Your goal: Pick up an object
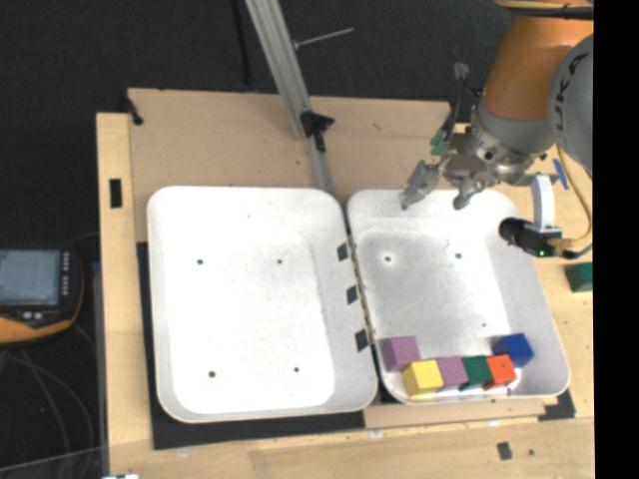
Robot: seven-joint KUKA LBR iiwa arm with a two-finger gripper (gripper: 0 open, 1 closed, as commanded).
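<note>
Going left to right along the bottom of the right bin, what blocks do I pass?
Purple block → yellow block → lilac block → green block → orange block → blue block.

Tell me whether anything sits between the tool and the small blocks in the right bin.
Nothing visible does. The two-finger tool hangs open over the far end of the shallow white right bin. The small coloured blocks cluster along its near edge, and only bare bin floor lies between them.
</note>
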